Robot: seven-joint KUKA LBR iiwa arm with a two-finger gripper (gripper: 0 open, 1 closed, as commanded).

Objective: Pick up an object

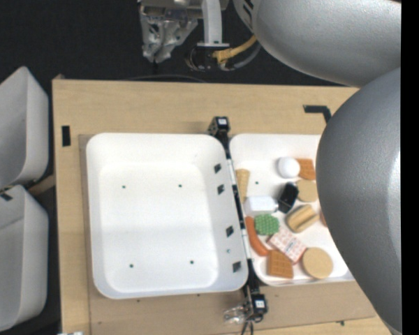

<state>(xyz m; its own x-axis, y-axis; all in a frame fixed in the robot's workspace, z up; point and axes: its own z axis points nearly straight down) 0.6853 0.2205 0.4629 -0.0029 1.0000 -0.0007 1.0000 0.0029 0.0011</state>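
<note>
The right bin (265,145) holds toy food – a waffle (280,265), a sausage (255,238), a cookie (317,262). The gripper (164,37) hangs above the bench; its grip state can't be told.

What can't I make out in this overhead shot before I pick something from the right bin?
- Right bin: in the camera view its right part is hidden under the grey arm.
- Gripper: near the top edge, too small and cluttered to tell its finger state.
- Black item beside the tan roll-shaped piece: too small to identify.
- Bin contents further right: hidden by the arm.
</note>
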